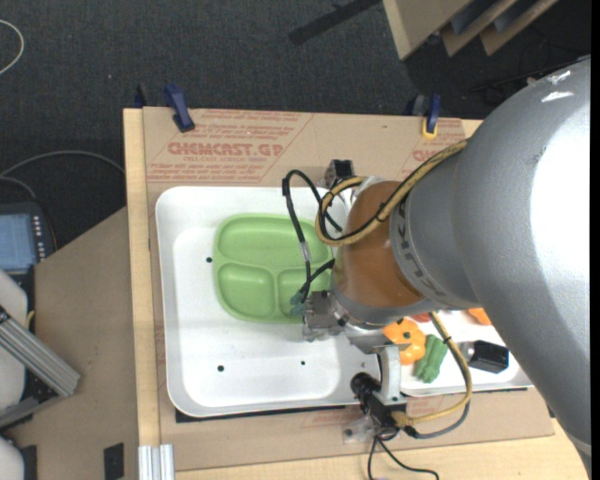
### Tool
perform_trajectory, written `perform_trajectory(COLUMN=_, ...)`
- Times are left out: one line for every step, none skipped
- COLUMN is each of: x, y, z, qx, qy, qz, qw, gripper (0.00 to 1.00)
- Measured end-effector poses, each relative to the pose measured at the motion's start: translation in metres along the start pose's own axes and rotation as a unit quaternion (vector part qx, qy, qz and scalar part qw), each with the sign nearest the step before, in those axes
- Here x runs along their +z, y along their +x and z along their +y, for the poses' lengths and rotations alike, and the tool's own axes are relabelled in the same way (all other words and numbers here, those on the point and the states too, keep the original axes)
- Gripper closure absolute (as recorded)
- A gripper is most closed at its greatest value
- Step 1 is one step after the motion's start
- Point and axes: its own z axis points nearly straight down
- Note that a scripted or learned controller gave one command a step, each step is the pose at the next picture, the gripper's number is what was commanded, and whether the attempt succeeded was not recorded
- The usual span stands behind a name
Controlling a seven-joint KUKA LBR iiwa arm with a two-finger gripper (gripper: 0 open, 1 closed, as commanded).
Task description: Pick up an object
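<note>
Two white bins [187, 281], one green tray [258, 262]

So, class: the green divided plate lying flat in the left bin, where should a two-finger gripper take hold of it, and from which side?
Probably the raised outer rim of the green divided plate, approached from above at its left edge. It lies flat in the left bin, so only the rim offers a pinchable lip, and the arm covers its right side.

1. Dark carpeted floor [75, 66] is surrounding the desk [141, 281];
2. Blue clamps [178, 108] are gripping its far edge;
3. Cardboard boxes [459, 28] are sitting beyond it; a cable [9, 47] is lying at the far left.
</note>
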Motion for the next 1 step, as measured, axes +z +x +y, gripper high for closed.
perform_trajectory(x=-0.1300, y=0.0586, z=0.0024, qx=-0.004, qy=-0.007, qz=0.002, qw=1.0000, gripper=1.00)
